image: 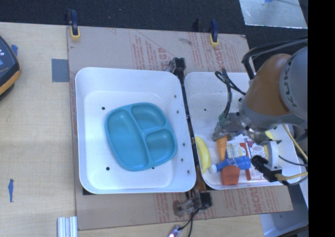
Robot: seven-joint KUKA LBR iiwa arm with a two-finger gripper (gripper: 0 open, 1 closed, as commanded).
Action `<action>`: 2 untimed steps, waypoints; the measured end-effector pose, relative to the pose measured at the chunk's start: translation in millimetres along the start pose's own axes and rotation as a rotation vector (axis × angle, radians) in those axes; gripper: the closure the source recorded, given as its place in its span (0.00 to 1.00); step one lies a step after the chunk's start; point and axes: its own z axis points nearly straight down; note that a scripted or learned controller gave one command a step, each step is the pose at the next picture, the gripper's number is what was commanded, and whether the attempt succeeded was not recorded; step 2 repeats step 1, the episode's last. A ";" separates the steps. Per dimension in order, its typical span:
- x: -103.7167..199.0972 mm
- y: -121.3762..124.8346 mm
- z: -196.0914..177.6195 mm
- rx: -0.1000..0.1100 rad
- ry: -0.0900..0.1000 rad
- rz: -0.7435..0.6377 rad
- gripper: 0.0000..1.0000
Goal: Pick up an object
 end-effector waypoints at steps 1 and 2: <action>53.5 33.3 -112.3 -0.003 0.002 0.003 1.00; 53.5 33.3 -112.3 -0.003 0.002 0.003 1.00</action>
